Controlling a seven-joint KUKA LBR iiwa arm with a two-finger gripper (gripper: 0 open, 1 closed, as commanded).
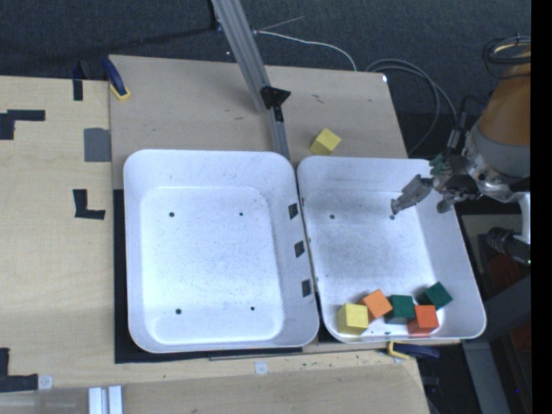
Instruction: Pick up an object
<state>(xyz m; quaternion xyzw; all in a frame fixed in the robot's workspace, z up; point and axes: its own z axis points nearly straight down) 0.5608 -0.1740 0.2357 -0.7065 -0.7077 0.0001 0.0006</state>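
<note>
From above: the gripper (pixel 412 198) hovers over the right bin (pixel 358 231), whether its fingers are apart cannot be told. Small colored blocks (pixel 392 310) lie well below the fingers in the bin's near corner

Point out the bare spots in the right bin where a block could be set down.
The right bin is bare across its middle and far end, between the gripper and the near-edge cluster. It is crowded along the near rim: yellow block, orange block, green blocks and red block.
</note>
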